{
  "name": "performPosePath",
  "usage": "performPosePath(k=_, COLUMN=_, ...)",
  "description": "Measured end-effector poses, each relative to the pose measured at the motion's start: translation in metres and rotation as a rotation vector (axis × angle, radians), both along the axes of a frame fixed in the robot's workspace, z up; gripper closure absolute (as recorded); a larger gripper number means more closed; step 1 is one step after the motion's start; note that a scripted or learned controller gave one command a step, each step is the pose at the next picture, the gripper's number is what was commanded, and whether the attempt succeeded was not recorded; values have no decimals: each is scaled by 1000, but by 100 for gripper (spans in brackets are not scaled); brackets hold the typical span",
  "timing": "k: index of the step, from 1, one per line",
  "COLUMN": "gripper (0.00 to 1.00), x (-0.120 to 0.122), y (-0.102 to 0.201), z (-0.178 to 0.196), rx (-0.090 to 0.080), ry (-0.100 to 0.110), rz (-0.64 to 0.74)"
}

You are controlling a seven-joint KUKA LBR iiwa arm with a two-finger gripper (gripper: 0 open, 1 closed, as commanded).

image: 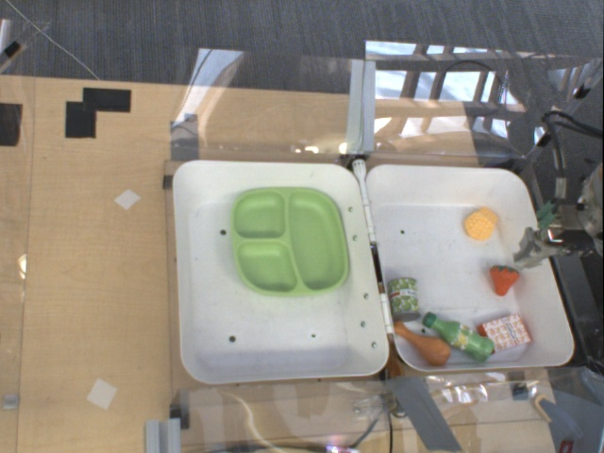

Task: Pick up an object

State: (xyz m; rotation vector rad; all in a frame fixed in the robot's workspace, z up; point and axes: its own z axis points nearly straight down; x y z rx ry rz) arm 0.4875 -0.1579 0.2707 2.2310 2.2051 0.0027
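The right bin (444,196) holds several small objects. A yellow round waffle-like piece (480,224) lies toward its back right. A red strawberry (504,279) sits near the right wall. Along the front lie a green can (403,295), a green bottle (459,337) on its side, a brown-orange drumstick (424,344) and a red-and-white box (504,332). My gripper (526,252) hangs at the bin's right side, just above and right of the strawberry and below right of the yellow piece. I see nothing held in it.
A green divided plate (288,241) lies in the left bin (203,281). A raised divider (370,253) separates the two bins. Clear panels and a metal frame (444,83) stand behind the bins. The arm's body and cables (566,159) occupy the right edge.
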Motion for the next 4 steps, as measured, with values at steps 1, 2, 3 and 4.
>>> performPosePath(k=1, gripper=100, x=0, y=-34, z=-71, rx=-1, ry=3, rz=430)
performPosePath(k=2, gripper=100, x=3, y=-33, z=-58, rx=-5, ry=-5, rz=437)
performPosePath(k=3, gripper=100, x=1, y=9, z=-80, rx=2, ry=2, rz=66)
performPosePath(k=4, gripper=100, x=3, y=8, z=-69, rx=0, ry=-3, rz=72)
